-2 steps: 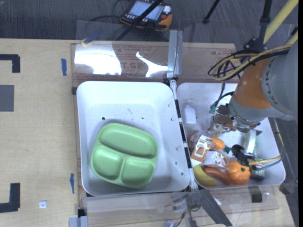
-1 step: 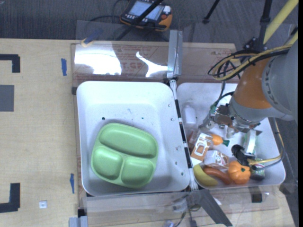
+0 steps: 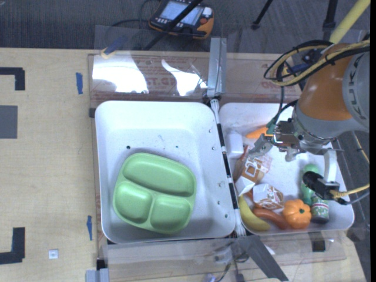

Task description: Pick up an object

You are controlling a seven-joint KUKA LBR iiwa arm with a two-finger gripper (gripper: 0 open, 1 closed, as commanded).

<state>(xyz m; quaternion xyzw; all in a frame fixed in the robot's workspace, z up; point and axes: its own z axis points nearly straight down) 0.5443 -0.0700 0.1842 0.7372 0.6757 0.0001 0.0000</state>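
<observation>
We judge nothing lifted yet: two-finger gripper (image 3: 282,140) hangs over right white bin (image 3: 348,219); finger state unreadable

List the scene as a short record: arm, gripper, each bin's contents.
arm: grey with orange band, reaching in from the right over the right bin
gripper: above the right bin, near a clear packet
left bin: green divided plate, lying flat
right bin: banana, small orange pumpkin, green bottle, packets
beyond the bins: handheld controller
</observation>
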